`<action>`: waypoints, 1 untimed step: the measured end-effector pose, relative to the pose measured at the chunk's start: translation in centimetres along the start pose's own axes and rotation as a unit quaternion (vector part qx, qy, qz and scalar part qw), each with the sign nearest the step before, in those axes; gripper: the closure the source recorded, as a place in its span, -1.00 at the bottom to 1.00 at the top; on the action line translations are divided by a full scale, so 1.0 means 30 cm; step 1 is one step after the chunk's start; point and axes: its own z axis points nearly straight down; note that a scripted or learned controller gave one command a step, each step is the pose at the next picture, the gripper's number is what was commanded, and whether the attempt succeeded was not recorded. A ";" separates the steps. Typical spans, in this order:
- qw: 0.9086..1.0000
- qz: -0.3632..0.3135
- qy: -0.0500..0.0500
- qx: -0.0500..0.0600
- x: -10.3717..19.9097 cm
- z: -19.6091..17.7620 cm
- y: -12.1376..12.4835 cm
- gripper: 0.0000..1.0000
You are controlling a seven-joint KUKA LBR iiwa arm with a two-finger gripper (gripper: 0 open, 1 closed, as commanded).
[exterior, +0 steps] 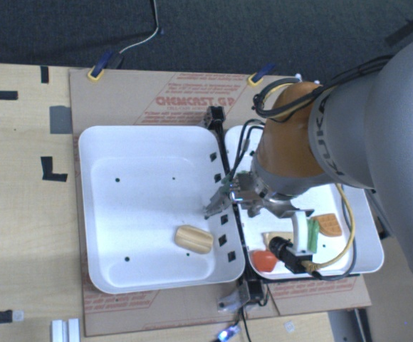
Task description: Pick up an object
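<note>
Hovering over the divider between the bins, the hand (224, 199), whose opening cannot be told, risks striking it and missing the tan wooden cylinder (194, 239).

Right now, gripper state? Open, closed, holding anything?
Gripper: cannot be told; it sits over the left bin's right edge, above the wooden block.

Grey arm (377, 120) with orange band (288, 130) and black cables (263, 102).
</note>
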 end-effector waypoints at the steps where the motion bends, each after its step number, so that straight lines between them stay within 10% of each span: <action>1: 1.000 0.002 0.001 -0.007 0.089 -0.489 -0.055 -1.00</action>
